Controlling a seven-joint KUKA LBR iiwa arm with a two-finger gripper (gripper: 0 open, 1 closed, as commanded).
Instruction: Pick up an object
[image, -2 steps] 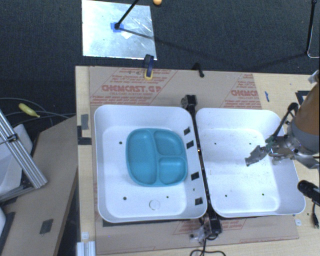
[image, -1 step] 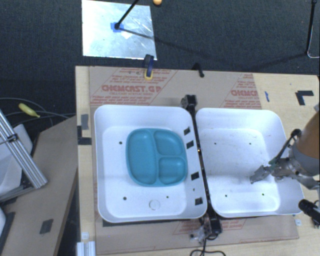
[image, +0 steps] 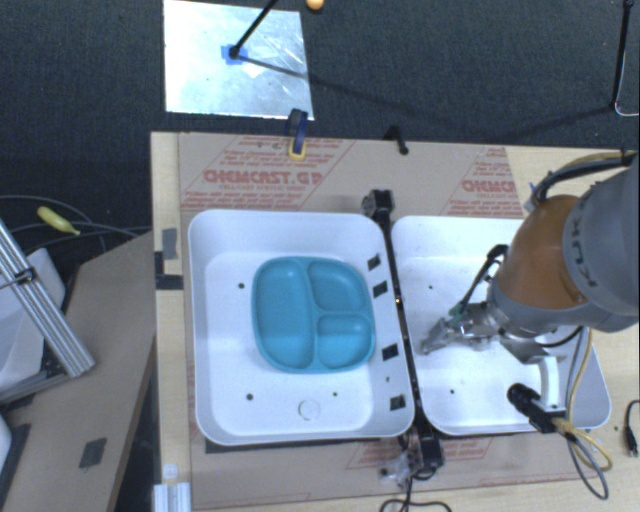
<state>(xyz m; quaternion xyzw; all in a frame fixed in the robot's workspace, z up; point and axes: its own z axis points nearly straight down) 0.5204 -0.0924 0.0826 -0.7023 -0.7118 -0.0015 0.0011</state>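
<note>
My pincer (image: 432, 342) hangs low over the floor of the right bin (image: 450, 415), close to that bin's left wall. The fingers (image: 440, 335) point away from my wrist toward the divider between the two bins, and from this height they look drawn close together into a narrow tip. I cannot tell whether they are fully clenched or a little apart, because the metal blurs together there. I see nothing between them, and I cannot say for certain whether the tip touches the white floor or hovers just above it.

Just beyond my fingertips, across the dark divider (image: 398, 320) with its black clips, lies the left bin (image: 215, 300). In its middle rests a blue compartment plate (image: 312, 314), flat, with one large section on the far side from me and two smaller ones on the side nearer my pincer. It is apart from my fingers, with the bin walls between us. Nearer the front edge of that bin, a small white disc (image: 309, 408) sits on the floor.

Behind the pincer, my orange band (image: 540, 255) and grey arm (image: 605, 250) cover the right part of my bin.
</note>
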